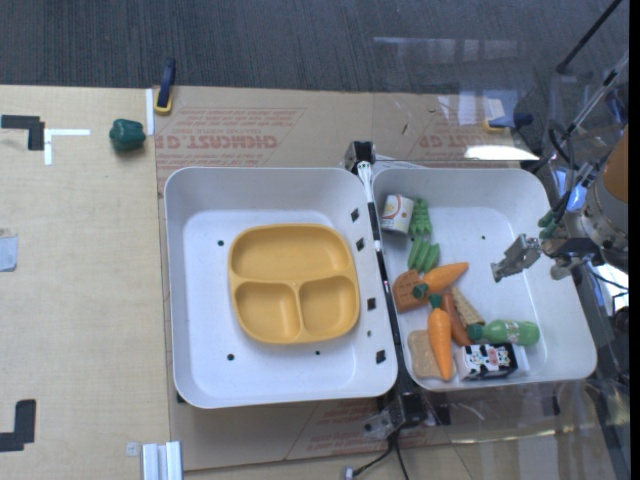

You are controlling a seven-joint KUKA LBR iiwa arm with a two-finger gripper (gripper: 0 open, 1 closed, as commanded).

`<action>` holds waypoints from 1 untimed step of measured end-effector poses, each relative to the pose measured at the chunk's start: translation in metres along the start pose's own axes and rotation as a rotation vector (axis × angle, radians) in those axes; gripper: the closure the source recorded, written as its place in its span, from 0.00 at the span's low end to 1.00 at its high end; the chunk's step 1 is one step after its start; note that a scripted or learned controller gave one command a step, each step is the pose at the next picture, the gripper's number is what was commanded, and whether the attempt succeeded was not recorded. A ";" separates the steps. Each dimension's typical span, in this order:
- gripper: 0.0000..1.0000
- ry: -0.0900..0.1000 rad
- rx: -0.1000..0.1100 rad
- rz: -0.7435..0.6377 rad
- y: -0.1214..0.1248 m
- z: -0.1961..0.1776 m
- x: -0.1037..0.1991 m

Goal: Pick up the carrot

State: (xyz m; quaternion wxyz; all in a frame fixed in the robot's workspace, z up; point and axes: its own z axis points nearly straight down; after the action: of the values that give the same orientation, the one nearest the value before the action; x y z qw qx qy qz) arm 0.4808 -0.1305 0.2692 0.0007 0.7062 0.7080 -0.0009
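Note:
Two orange carrots lie in the right bin (500, 203). One carrot (447, 275) lies slanted near the bin's middle. The other carrot (440, 339) points toward the front wall, with its green top (436, 302) at the far end. My gripper (509, 259) hovers over the bare right part of this bin, to the right of the slanted carrot and apart from it. Its fingers look open, with nothing between them.
Around the carrots lie a white can (397, 211), green pods (421, 234), a brown piece (408, 288), a bread slice (423, 358), a green bottle (508, 331) and a black-and-white box (490, 361). A yellow divided plate (295, 283) sits in the left bin (190, 268).

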 end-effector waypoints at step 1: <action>0.00 0.003 0.001 0.077 0.000 0.173 0.034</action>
State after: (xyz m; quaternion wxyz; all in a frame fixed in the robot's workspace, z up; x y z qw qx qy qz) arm 0.4812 -0.0966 0.0965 -0.0007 0.7329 0.6804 -0.0001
